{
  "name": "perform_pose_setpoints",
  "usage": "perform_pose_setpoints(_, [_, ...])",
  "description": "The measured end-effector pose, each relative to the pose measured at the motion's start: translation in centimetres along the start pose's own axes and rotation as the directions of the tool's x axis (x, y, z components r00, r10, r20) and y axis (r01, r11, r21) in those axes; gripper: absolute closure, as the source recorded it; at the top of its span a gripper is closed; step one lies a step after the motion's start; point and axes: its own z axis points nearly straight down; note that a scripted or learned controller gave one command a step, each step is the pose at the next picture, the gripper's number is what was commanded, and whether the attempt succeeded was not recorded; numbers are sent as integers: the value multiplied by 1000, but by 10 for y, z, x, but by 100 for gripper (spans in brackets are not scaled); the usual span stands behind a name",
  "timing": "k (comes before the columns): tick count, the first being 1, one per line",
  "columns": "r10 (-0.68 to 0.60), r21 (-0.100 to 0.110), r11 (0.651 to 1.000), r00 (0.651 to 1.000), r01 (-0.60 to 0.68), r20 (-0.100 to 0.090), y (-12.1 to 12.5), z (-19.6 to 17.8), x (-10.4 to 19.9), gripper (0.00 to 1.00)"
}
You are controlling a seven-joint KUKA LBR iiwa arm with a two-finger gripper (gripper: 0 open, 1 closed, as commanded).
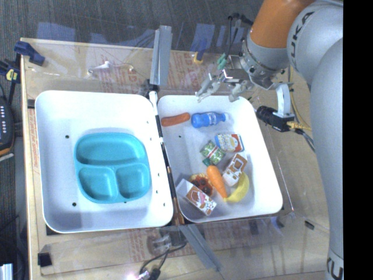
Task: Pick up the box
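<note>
Several small boxes lie in the right bin: a white carton with red and blue print, a green one, a brown-and-white one, and a white-and-red box at the front. My gripper hangs over the bin's far rim, well behind the boxes. It is open, with nothing between its fingers.
Also in the right bin are a sausage, a blue bottle, a carrot, a banana and a dark fruit piece. The left bin holds a blue divided tray.
</note>
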Motion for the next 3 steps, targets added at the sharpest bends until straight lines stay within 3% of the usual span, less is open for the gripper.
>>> perform_pose_setpoints(1, [-51,1,999,999,51,1,-40,80,-11,0])
perform_pose_setpoints(2, [-125,0,992,992,125,0,-22,153,-17,0])
perform_pose_setpoints(3, [-237,22,971,971,237,-8,8,186,-21,0])
